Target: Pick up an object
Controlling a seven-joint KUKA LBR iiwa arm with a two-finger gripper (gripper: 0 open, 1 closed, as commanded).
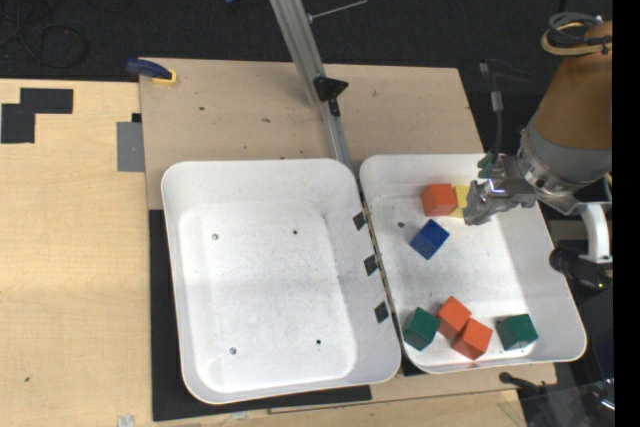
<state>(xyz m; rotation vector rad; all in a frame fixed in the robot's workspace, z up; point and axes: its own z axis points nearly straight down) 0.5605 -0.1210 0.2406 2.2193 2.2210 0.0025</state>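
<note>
In the right bin [560,335] lie several blocks. An orange block [437,199] sits near the back, with a yellow block [461,199] just showing to its right. A blue block [429,239] lies a little in front of them. Near the front edge are a green block [420,327], two orange blocks [453,315] [473,338] and another green block [516,331]. My gripper [482,208] hangs low over the yellow block, right of the orange one. I see nothing held between its fingers.
The left bin [180,185] stands beside the right one, with black clips [370,264] along the shared edge. A slanted aluminium post [296,25] rises behind the bins. The grey arm with its orange band [575,105] comes in from the right.
</note>
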